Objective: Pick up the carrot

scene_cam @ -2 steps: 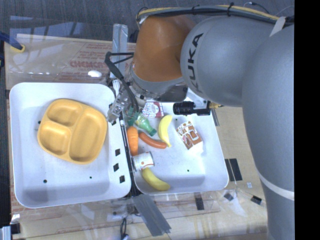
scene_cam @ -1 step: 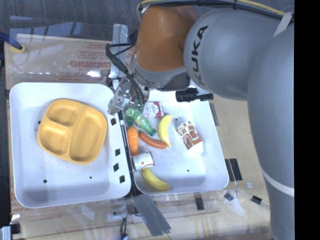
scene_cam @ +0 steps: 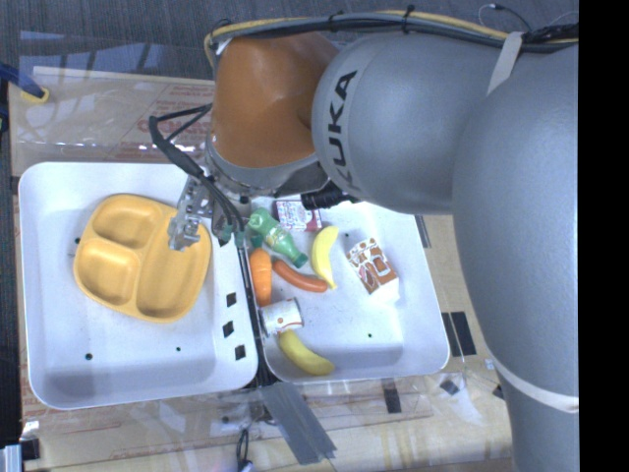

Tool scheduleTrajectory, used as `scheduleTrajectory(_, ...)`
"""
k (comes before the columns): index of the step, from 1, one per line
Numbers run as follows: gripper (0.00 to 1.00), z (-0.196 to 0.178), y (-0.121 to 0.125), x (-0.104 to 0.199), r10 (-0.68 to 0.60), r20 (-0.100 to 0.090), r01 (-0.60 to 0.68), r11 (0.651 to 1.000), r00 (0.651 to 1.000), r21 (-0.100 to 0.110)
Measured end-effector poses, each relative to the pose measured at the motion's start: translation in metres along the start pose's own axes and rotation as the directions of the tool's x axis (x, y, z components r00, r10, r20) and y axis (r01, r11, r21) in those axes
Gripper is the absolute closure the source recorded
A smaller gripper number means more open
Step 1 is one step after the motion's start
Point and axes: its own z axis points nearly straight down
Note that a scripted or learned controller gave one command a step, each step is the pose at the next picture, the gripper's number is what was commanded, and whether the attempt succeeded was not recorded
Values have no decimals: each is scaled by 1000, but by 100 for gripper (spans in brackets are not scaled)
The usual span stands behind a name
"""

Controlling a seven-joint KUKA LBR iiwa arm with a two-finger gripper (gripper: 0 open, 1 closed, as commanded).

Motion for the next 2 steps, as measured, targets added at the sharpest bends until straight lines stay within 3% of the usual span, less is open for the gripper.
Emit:
scheduleTrajectory(1,100,46,58,31,34,-1,-34,999,999,0)
scheduleTrajectory(2,100,77,40,59,51,0,-51,999,999,0)
